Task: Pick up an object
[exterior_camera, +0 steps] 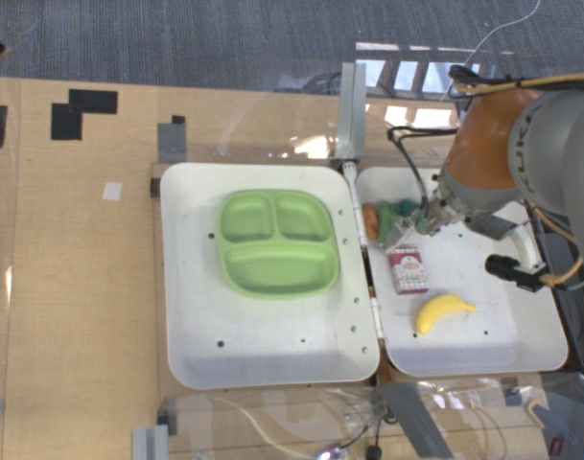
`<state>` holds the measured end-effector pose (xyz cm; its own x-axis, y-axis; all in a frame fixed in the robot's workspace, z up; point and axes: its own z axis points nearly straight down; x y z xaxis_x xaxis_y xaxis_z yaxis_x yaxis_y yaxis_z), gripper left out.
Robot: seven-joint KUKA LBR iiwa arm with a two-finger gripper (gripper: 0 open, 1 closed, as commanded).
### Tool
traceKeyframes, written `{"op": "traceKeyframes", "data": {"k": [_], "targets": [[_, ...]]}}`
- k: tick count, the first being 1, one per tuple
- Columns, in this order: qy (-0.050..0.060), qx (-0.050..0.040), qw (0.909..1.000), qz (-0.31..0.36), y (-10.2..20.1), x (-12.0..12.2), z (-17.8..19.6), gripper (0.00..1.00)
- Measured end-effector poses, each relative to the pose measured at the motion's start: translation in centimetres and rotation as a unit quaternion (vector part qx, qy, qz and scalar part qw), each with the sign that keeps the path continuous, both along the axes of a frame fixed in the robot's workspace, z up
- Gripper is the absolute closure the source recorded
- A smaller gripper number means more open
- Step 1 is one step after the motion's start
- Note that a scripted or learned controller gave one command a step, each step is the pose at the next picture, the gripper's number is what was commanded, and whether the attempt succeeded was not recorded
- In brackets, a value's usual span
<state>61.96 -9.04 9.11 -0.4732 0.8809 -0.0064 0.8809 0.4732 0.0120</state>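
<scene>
In the right bin (522, 348) lie a yellow banana (440, 311), a small pink and white carton (408, 269), an orange object (370, 220) against the left wall, and a green object (397, 220) beside it. My gripper (422, 220) is low at the back left of this bin, its tip right at the green object and just above the carton. The arm's grey body and orange band (483, 151) hide the bin's back right part.
The left bin (196, 353) holds a green divided plate (277, 242) in its middle. A metal post (349, 113) rises behind the wall between the bins. Cables (541, 276) trail along the right bin's right side.
</scene>
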Motion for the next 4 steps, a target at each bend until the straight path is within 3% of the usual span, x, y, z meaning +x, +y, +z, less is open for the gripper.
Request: {"op": "traceKeyframes", "data": {"k": [1,2,3,4], "targets": [[-0.002,0.0004,0.9991,-0.042,-0.3,-10.6,0.2,0.00],[-0.002,0.0004,0.9972,-0.074,-0.8,-1.3,0.0,0.00],[-0.004,-0.0001,0.9991,-0.041,-0.3,-4.1,0.1,0.00],[-0.005,0.0014,0.9992,-0.040,0.0,-3.9,1.3,1.00]]}}
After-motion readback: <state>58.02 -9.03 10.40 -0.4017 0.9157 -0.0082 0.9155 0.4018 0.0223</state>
